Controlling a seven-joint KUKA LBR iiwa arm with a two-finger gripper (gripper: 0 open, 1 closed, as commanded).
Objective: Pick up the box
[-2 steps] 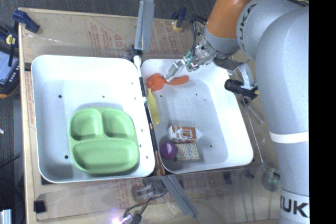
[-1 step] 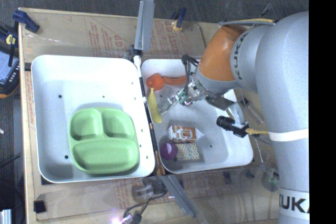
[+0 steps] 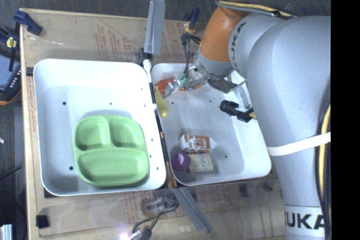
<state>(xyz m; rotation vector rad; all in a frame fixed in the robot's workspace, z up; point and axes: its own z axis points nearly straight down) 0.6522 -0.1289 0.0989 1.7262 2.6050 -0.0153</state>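
at the near edge of the worktop [image 3: 101,216] the green divided plate [image 3: 111,150] lies in the left bin [image 3: 50,93], toward its near side. in the right bin [image 3: 247,154], near its front wall, sits the box [image 3: 196,143], a small carton with an orange and white printed face, its long axis running roughly left to right across the bin. just in front of it lies a patterned packet [image 3: 201,162], touching or nearly touching it, and a purple round object [image 3: 180,161] sits beside that packet on its left. a yellow item [image 3: 162,105] lies along the divider between the bins, with an orange object [image 3: 165,86] further back at the far left corner of the right bin.

the gripper [image 3: 185,80] hangs at that far corner, close by the orange object, under the orange band of the arm. whether it is spread or pressed together i cannot tell; the tip is too small and cluttered to read, and nothing is clearly seen between its tips.

the relation that matters: the box lies well apart from the gripper, toward the near side of the bin and slightly to the right. in my judgement the gripper would have to come forward across the bin and close across the short width of the box, taking care with the packet crowding its near side.
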